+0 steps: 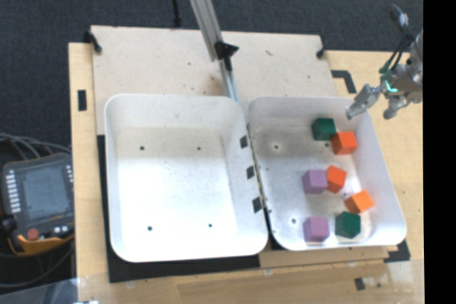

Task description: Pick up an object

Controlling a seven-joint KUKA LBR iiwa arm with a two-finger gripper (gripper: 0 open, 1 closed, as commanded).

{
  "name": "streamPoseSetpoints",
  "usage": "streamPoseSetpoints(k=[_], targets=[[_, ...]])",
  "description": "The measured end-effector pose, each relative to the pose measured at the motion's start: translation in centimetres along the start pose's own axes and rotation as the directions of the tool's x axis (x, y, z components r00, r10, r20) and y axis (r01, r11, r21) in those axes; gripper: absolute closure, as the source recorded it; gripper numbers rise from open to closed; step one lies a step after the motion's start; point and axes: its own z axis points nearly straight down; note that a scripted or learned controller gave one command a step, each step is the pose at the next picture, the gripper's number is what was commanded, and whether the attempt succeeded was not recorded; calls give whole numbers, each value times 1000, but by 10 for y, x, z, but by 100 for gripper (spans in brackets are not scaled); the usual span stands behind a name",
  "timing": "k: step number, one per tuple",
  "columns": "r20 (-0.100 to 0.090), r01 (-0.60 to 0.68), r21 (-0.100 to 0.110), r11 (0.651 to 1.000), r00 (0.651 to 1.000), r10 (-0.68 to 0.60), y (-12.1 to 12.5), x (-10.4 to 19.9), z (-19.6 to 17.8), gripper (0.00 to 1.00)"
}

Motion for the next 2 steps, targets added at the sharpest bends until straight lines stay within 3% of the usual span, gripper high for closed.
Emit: streamPoseSetpoints(k=[1, 2], targets=[[3, 2, -4, 1000, 1000, -2, 1, 0, -3, 0], [1, 2, 1, 1000, 1000, -2, -2, 8, 52, 0]])
